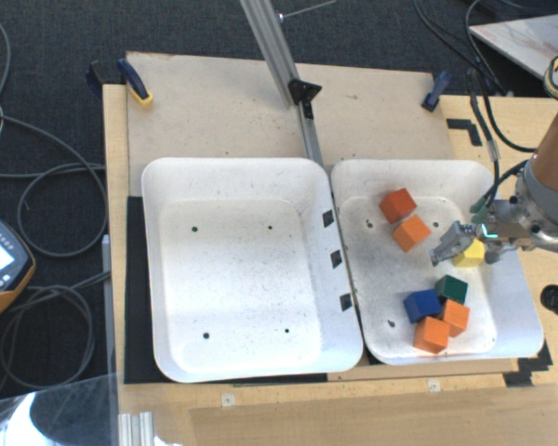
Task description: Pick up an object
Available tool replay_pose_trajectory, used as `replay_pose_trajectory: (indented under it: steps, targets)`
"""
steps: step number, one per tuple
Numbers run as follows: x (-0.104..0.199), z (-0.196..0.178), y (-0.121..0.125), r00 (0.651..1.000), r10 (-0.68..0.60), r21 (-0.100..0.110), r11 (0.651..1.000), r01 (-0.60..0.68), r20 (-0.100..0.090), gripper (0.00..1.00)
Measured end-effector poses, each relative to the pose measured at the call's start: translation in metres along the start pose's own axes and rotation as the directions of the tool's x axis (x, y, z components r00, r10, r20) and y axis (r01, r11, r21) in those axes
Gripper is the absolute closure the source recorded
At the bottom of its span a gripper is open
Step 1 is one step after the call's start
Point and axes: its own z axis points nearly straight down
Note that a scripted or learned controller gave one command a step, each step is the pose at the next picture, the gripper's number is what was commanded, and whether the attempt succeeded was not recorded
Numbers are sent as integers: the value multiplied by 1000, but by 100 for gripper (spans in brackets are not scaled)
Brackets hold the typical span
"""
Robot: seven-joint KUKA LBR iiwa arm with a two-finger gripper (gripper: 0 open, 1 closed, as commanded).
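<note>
The right bin holds several small blocks. Two orange blocks lie near its middle. A blue block, a green block and two more orange blocks cluster toward the front. A yellow block lies by the right wall. My gripper is low over the yellow block, open, with one finger on each side of it. The block rests on the bin floor and I see no firm contact with it.
The left bin stands beside the right one, with a raised divider between them. A slanted metal pole crosses the back of the bench. Cables hang near the arm at the right.
</note>
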Motion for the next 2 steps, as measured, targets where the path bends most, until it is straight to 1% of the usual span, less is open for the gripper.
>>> replay_pose_trajectory:
  steps: [1,2]
  targets:
    - [0,-2,1,1000,0,-5,1000,0,1,0]
    - [9,58,0,1000,0,3,1000,0,-1,0]
